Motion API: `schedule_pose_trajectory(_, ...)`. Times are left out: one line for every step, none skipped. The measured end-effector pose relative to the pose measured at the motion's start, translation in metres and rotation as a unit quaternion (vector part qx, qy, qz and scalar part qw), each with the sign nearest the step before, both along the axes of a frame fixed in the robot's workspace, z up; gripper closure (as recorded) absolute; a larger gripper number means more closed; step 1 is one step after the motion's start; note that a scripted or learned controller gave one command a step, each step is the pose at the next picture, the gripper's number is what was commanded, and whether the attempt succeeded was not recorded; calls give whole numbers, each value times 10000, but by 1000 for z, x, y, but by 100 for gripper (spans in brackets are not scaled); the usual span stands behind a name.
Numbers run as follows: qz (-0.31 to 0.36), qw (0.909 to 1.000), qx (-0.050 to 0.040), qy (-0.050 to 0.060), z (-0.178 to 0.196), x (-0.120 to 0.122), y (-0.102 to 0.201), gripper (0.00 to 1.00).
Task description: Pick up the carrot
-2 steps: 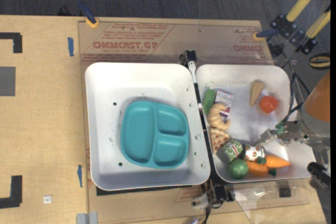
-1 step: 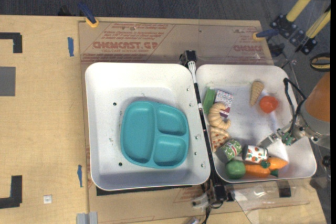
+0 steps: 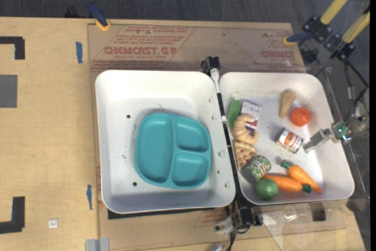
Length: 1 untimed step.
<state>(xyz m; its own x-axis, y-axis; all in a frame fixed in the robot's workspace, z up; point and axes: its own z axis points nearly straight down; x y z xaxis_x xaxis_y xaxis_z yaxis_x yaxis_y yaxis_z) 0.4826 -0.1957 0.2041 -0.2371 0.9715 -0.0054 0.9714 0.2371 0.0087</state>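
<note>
Carrot (image 3: 301,176) lies in the right bin (image 3: 329,97), in its near right corner, slanting from upper left to lower right with its green stub toward the bin's middle. A second orange carrot-like piece (image 3: 283,183) lies just beside it on the left, touching or nearly so, and a green round fruit (image 3: 267,188) sits at that piece's left end. Further up the bin are a small can (image 3: 290,140), a red tomato (image 3: 300,116), a tan cone (image 3: 286,102), a green can (image 3: 257,167), a waffle (image 3: 243,154) and a small printed packet (image 3: 251,110).

The gripper (image 3: 312,143) reaches in low from the right edge over the right bin's right side, pointing left and slightly down toward the small can, its tip just beside that can and well above the carrot in the view. Whether the claw is open or closed cannot be told at this size, and nothing is visibly held.

The left bin (image 3: 117,97) holds a teal divided plate (image 3: 173,150).
</note>
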Motion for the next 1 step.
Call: schedule_pose_trajectory(1568, 9876, 20, 57, -103, 3, -6, 0)
